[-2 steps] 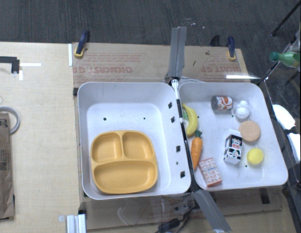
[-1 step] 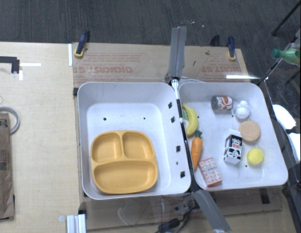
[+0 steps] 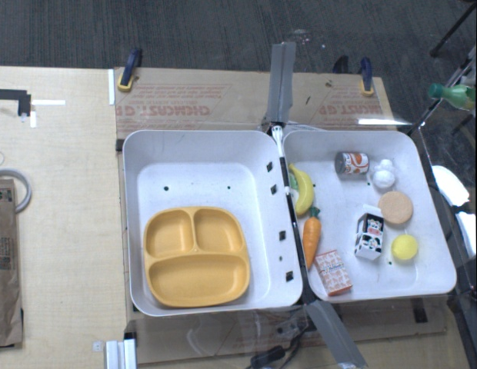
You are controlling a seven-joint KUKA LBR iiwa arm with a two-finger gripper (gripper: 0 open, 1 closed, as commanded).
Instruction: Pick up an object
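Note:
The right bin (image 3: 431,198) holds several small items. A banana (image 3: 301,188) lies along its left wall, with a carrot (image 3: 311,239) just below it. A pink carton (image 3: 332,273) sits near the front. A black and white milk carton (image 3: 369,236) stands in the middle. A yellow ball (image 3: 405,247) lies to its right and a tan round disc (image 3: 395,207) above that. A small can (image 3: 351,164) and a white lumpy object (image 3: 384,176) are at the back.
The left bin (image 3: 146,156) holds a yellow divided plate (image 3: 197,256) at its front. Cardboard (image 3: 223,94) lies behind both bins, held by blue and yellow clamps (image 3: 130,69). A brown paper bag (image 3: 4,260) lies at the far left on the wooden bench.

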